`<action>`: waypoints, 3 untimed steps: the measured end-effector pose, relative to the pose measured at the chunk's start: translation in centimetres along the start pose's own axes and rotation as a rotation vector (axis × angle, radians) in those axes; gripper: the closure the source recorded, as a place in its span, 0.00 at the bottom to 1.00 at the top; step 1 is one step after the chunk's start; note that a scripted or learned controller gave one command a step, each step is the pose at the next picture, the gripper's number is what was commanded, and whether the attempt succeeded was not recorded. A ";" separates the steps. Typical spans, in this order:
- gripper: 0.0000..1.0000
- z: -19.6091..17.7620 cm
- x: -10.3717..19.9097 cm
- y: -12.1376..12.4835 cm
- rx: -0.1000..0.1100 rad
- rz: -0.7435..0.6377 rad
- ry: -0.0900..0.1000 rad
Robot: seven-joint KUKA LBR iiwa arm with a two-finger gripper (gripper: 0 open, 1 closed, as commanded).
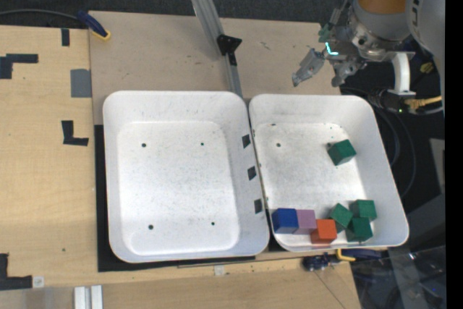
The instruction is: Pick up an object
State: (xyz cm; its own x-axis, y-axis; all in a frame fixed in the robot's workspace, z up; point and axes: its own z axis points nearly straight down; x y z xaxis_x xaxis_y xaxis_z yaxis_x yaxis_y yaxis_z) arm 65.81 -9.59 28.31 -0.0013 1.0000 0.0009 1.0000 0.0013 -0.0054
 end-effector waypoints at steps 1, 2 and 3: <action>0.00 -0.3 0.0 0.1 -0.004 -0.001 -0.001; 0.00 6.0 -0.5 0.4 0.002 0.001 -0.002; 0.00 10.5 -0.5 0.8 0.000 0.000 -0.003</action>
State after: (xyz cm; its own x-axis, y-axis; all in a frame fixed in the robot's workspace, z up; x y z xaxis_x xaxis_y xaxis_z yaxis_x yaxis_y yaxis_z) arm 66.54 -10.10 17.83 -0.0012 1.0000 -0.0019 1.0000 0.0012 -0.0058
